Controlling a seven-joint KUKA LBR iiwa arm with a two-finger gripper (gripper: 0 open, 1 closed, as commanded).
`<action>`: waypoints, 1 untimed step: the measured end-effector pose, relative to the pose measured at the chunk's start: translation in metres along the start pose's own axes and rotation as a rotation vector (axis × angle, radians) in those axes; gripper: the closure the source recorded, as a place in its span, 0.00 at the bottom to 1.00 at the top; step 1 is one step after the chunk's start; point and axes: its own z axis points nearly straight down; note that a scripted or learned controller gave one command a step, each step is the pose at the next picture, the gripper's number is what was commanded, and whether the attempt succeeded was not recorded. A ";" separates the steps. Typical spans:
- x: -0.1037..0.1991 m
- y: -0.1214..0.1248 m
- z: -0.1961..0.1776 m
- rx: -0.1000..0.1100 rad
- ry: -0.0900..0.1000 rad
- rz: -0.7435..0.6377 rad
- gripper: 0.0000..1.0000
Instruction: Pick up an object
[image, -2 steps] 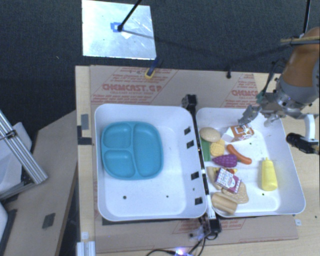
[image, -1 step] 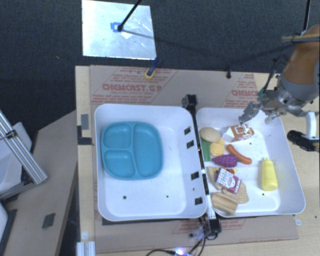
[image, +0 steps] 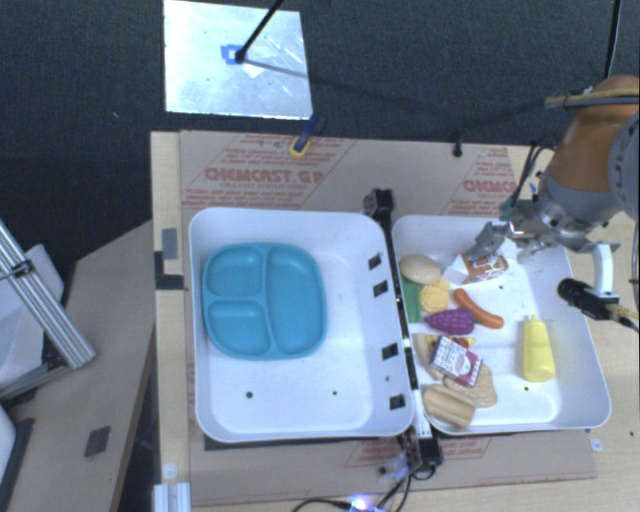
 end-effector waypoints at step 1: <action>0.001 0.002 0.042 0.001 0.000 0.000 0.00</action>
